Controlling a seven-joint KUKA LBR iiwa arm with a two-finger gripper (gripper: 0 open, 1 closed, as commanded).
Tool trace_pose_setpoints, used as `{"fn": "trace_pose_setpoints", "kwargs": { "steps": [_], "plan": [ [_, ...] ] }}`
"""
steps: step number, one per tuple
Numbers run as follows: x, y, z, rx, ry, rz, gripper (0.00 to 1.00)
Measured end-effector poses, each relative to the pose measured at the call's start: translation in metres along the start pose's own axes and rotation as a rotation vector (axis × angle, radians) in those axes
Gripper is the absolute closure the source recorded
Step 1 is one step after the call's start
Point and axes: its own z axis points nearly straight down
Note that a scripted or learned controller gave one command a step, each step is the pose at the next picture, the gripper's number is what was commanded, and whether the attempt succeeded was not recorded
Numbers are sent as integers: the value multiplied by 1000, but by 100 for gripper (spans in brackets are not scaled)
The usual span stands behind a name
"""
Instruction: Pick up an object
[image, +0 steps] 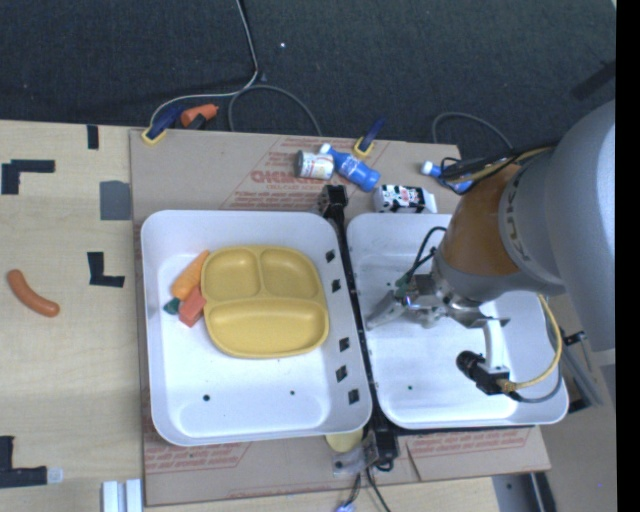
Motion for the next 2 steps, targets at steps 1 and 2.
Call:
{"fn": "trace_pose_setpoints", "kwargs": {
  "steps": [1, 2],
  "plan": [
    [-8, 101, -3, -6, 2, 1, 0],
    [-3, 112, -4, 9, 1, 3, 0]
  ]
}}
